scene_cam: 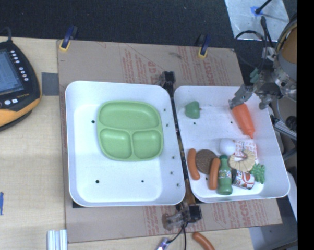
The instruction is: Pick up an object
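Near the far right corner of the right bin (209, 95), the gripper (249, 94) has its fingers spread wide above the top of an orange carrot (244, 119), not closed on it. A red and white packet (245, 165) lies near the front edge; its print is too small to read.

Cut off by the left edge: teach pendant (8, 85). Cut off by the bottom edge: orange sausage-shaped item (204, 240) below the bins. Partly covered by a green bottle (224, 177) and cookie-like item (243, 162): printed packet (245, 180). Finger spacing of gripper (251, 95) too indistinct to read.
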Available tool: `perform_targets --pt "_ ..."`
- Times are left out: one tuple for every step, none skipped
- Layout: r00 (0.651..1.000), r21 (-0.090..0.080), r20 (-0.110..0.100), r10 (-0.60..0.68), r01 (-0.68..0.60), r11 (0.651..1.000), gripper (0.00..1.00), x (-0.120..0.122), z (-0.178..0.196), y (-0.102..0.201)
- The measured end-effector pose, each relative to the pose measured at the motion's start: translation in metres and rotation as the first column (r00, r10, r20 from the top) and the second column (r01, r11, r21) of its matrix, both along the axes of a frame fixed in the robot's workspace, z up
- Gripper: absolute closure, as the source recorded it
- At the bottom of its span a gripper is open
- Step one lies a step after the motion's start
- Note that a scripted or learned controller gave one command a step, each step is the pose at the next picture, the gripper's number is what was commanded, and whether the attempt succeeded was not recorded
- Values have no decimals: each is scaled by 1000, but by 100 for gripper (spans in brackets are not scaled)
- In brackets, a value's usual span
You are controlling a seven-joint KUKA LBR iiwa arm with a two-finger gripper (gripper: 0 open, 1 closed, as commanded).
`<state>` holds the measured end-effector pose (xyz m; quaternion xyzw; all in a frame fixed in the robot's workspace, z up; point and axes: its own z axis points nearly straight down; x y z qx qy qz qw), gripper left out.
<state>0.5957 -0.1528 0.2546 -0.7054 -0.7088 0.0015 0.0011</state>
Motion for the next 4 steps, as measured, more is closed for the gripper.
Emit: perform_targets --pt "1000 0 -1 1 -1 1000 0 -84 -109 -12" --pt "1000 1 2 -2 2 1000 0 -7 -110 -26" --pt "1000 2 0 -1 1 1000 0 60 -163 -58" --pt "1000 0 2 -1 1 1000 0 -22 -72 -59"
